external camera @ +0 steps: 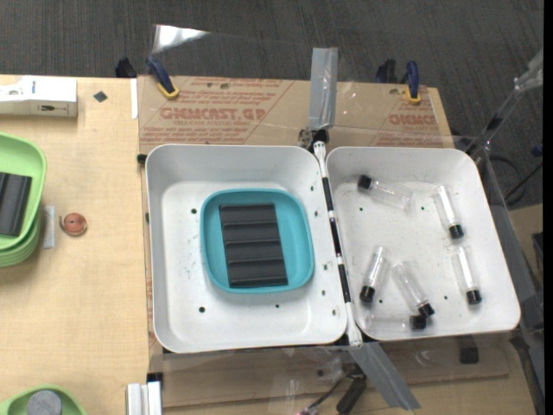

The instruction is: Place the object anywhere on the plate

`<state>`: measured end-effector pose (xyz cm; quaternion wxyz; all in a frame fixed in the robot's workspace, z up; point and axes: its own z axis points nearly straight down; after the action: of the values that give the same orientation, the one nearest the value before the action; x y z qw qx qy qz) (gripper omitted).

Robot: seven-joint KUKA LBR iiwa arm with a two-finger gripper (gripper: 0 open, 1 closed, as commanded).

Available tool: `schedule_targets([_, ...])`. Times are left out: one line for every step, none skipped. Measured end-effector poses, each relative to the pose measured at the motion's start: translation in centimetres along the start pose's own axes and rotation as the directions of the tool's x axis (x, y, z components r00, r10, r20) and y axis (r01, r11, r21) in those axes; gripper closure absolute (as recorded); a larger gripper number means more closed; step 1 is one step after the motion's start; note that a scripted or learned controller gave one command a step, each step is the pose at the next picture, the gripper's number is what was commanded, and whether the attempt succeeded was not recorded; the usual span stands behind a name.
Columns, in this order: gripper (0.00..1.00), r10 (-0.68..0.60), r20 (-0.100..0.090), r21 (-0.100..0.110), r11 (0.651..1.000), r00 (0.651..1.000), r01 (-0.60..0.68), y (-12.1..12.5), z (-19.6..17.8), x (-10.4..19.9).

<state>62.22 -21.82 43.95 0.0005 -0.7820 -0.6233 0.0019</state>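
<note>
A teal plate (212, 223) with a dark ribbed insert (251, 245) lies in the left white bin (173, 309). The right white bin (488, 318) holds several clear plastic tubes with black caps: one at the upper left (383, 192), one at the upper right (449, 212), one at the right (467, 276), and two near the bottom middle (372, 274) (412, 294). All tubes lie flat on the bin floor, apart from the plate.
A cardboard sheet (259, 111) held by clamps lies behind the bins. A green tray (22, 201) sits at the left edge of the wooden bench, with a small round orange piece (74, 224) beside it. A white box (36, 98) lies at the far left.
</note>
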Motion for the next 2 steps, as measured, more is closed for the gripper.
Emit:
schedule_targets([0.00, 0.000, 0.000, 0.000, 1.000, 1.000, 0.000, 0.0, 0.0, 0.0])
schedule_targets([0.00, 0.105, -0.001, 0.000, 0.994, 0.994, -0.105, -2.6, 16.8, 0.8])
